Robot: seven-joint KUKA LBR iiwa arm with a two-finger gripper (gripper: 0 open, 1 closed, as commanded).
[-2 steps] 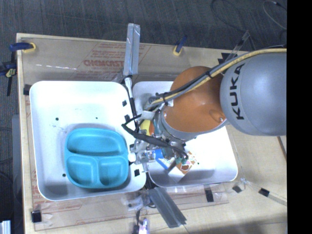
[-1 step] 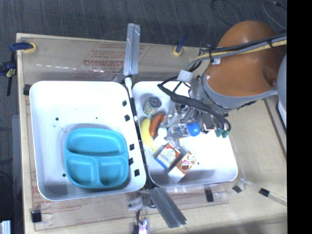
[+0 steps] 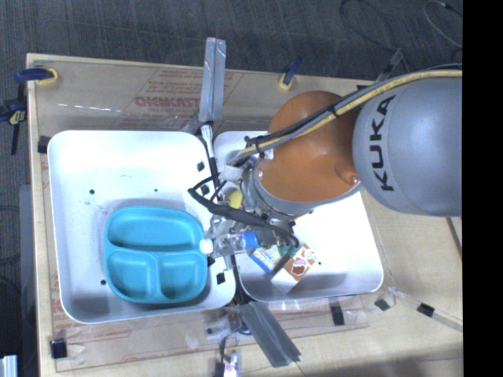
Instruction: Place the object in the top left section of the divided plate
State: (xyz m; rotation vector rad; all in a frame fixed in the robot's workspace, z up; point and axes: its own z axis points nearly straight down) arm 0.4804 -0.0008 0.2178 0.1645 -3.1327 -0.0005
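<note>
**A:** Let's start nearest us. At the near rim, where the two white bins meet, a grey bracket [image 3: 271, 338] juts out; it sits clear of the work, so we needn't worry about it.

**B:** Agreed. Next in, the blue divided plate [image 3: 155, 253] lies in the near part of the left bin [image 3: 78, 171], one long section on its far side and two smaller ones on its near side. We judge it sits there so that the arm can reach it across the shared rim. All its sections look bare.

**A:** And the object? In the right bin [image 3: 354, 265], near the divider, we see a small pile: a blue-and-white packet [image 3: 263, 255] and a printed card [image 3: 301, 262] touching it, right under the wrist. We can't tell which one the task means.

**B:** The gripper [image 3: 228, 238] hangs over the rim between the bins, just left of that pile. Whether its pincer is apart, together or clamped on anything, we cannot tell; the wrist and cables hide it.

**A:** So we judge nothing has reached the plate yet. What stands in the way?

**B:** The raised rim between the bins, mostly. Anything carried must clear it. Farther off, the orange band [image 3: 310, 151] and grey arm [image 3: 409, 148] cover the far half of the right bin, and an upright grey post [image 3: 211, 81] stands behind the divider.
</note>
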